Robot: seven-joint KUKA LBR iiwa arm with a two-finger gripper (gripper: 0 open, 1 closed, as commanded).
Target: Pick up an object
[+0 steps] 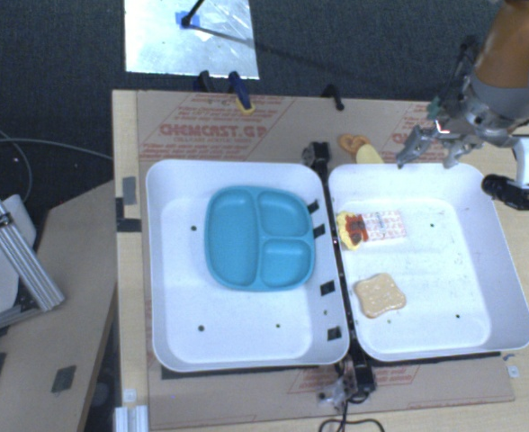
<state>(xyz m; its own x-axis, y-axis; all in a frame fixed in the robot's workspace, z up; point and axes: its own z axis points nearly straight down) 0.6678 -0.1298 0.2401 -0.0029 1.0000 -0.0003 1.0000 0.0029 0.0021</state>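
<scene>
My gripper hangs over the far rim of the right bin, open, with nothing between its fingers. In that bin lie a slice of toast near the front left and a red-and-white patterned packet by the left wall. Both lie well in front of and to the left of the gripper. A yellow piece and an orange piece sit on the board just behind the bin, left of the gripper.
The left bin holds a blue divided plate. Black clips line the seam between the bins. A blue-and-yellow clamp stands at the board's far edge. A black fitting juts in by the right bin's far right rim.
</scene>
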